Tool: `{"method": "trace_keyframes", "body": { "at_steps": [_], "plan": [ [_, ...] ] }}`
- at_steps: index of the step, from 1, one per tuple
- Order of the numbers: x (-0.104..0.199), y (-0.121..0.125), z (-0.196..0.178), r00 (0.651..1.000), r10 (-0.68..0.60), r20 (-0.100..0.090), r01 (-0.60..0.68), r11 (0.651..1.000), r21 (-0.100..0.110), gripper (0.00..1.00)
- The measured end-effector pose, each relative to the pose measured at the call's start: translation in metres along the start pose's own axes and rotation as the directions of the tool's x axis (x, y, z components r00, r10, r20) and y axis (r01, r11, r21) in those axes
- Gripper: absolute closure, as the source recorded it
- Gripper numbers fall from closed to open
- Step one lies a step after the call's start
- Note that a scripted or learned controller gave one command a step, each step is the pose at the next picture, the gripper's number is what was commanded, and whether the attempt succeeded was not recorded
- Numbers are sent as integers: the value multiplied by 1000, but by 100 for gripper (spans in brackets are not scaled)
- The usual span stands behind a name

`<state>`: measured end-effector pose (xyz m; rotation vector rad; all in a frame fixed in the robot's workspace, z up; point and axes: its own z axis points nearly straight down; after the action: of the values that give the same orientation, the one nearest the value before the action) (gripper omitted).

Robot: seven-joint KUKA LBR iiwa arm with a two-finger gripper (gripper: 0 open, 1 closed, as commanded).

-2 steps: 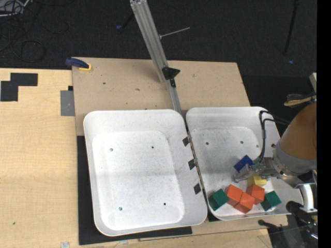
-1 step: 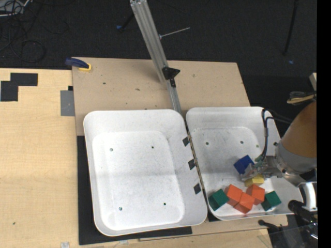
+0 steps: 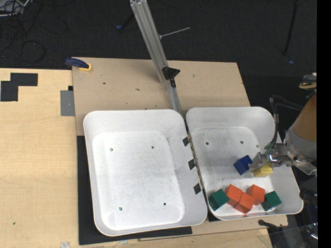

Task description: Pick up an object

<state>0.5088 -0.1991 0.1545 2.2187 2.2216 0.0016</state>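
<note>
In the right bin (image 3: 227, 119) my gripper (image 3: 261, 163) reaches in from the right edge, low over the bin floor. A blue block (image 3: 242, 165) lies just to its left, touching or nearly touching it. Directly under its tip sits a yellow block (image 3: 263, 171), partly hidden by the gripper. Near the bin's front edge lies a cluster of blocks: a green one (image 3: 219, 198), three orange ones (image 3: 235, 194) (image 3: 256, 192) (image 3: 244, 203), and another green one (image 3: 271, 200).
The left bin (image 3: 135, 119) stands beside the right one, joined by black clips (image 3: 192, 164). A slanted aluminium bar (image 3: 152, 40) runs from the back down to the gap between the bins. A small blue and yellow tool (image 3: 78, 63) lies at the bench's back left.
</note>
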Motion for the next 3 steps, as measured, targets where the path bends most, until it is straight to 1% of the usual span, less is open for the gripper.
{"method": "trace_keyframes", "body": {
  "at_steps": [1, 2, 3],
  "plan": [
    [-5, -5, -60, 1000, 0, 1, 0, 1000, -1, 100],
    [-6, -5, -64, 1000, -2, -1, 2, 1000, 4, 100],
    [45, -15, -65, 1000, -2, -4, 2, 1000, 6, 100]
  ]
}}
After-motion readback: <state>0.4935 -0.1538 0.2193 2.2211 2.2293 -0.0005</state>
